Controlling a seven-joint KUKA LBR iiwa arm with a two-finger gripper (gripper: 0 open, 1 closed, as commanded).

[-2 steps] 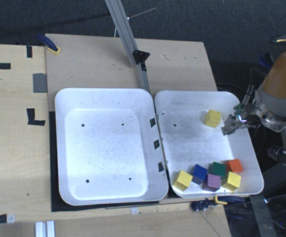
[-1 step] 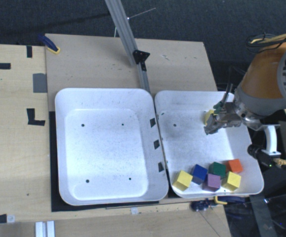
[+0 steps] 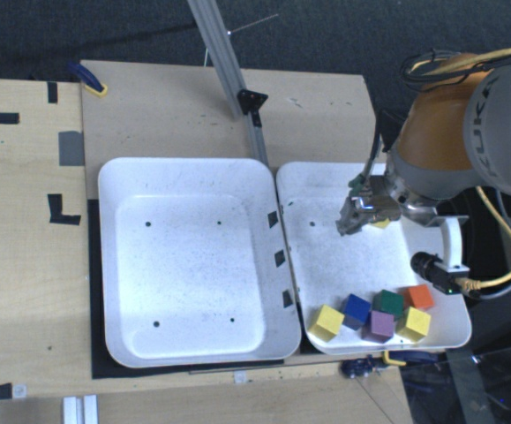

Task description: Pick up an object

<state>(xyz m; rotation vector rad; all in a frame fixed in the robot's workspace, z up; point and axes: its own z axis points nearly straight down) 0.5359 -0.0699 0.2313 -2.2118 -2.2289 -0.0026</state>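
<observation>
The left bin (image 3: 189, 259) lies bare, open to reach from every side. In the right bin (image 3: 326, 263), blocks (image 3: 374, 314) crowd the 5 o'clock corner; the claw (image 3: 354, 219) hangs at 12, leaving the middle floor free.

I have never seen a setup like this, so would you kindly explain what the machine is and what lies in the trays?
One camera looks down at a slant on a wooden bench. The grey and orange shape at the right is a robot arm, and its gripper hangs over the right bin. Something small and yellow shows right by the gripper; I cannot tell whether it is held. Along that bin's near edge lie six small blocks: two yellow, blue, green, purple and orange. Beside it sits the left bin.
</observation>
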